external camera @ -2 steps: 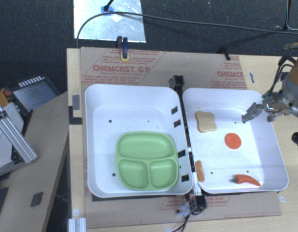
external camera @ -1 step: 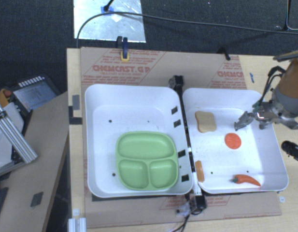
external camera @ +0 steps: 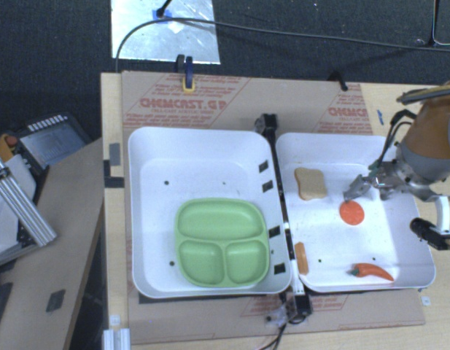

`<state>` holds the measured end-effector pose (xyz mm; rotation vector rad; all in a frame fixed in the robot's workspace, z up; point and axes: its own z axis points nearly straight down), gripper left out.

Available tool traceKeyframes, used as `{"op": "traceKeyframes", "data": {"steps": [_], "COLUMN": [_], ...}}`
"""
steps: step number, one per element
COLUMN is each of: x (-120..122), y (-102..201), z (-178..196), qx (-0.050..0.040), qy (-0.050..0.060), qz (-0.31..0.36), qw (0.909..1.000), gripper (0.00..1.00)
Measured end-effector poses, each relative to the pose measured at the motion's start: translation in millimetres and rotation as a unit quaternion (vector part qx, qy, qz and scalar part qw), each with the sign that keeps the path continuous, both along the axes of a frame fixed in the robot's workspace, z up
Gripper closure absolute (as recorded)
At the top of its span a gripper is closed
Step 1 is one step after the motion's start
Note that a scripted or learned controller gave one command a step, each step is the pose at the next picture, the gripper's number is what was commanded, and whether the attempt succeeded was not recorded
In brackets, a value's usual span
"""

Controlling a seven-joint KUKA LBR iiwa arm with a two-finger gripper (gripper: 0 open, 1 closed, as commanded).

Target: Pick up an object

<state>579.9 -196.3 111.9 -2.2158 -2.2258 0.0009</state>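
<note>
- The likeliest target is the round orange-red ball (external camera: 351, 213), lying on the floor of the right bin (external camera: 400, 152) just below and slightly left of the claw (external camera: 359, 188), close to it but not between its tips.
- Nothing is held; whether the claw is spread or closed I cannot tell, since its tip reads as one grey shape.
- The step in hand looks like the approach: the claw hangs over the bin near the ball, and the pick itself is not yet made.
- The next move, by my judgement, calls for centring over the ball, dropping down around it and closing; a round thing may roll away if struck off-centre.
- A tan bread slice (external camera: 311, 183) lies to the claw's left, near it.
- An orange carrot (external camera: 372, 271) lies well below the claw by the bin's near wall, and a small sausage-like piece (external camera: 301, 257) lies further to the lower left by the divider.
- The arm (external camera: 432, 141) reaches in from the right, wrist bent down and leftward, orange band above.
- Far left of the claw, the left bin (external camera: 159, 159) holds a green divided plate (external camera: 222, 240).
- Both bins rest on the desk (external camera: 232, 97).
</note>
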Motion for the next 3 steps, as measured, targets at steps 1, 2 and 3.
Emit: {"op": "traceKeyframes", "data": {"steps": [1, 2, 3], "x": [0, 2, -5], "y": [0, 0, 6], "z": [-28, -16, 41], "qx": [-0.0001, -0.0009, -0.0006], "qy": [0.0, -0.003, -0.003], "qz": [-0.001, 0.0, 0.0], "qw": [1.0, 1.0, 1.0], "gripper": [0.0, 1.0, 1.0]}}
